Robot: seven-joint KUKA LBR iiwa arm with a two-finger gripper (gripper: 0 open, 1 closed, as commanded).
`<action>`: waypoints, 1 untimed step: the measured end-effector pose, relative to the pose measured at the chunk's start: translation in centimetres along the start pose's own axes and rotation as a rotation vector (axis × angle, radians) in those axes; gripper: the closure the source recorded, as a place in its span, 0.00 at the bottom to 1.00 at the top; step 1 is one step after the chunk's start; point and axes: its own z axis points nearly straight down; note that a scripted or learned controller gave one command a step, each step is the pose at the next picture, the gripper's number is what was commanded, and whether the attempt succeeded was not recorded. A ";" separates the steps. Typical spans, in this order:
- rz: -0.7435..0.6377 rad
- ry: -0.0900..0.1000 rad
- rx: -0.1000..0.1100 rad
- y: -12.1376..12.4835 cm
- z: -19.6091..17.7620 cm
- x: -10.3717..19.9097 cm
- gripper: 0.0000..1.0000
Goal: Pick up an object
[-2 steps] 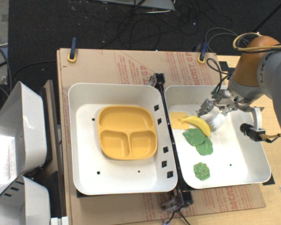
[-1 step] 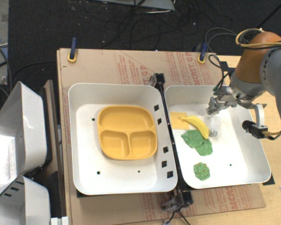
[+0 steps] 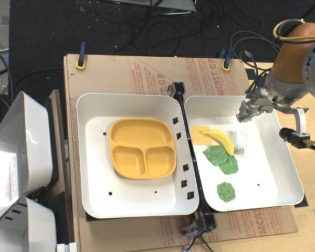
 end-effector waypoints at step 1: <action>0.003 0.000 0.001 -0.4 -6.1 -0.5 1.00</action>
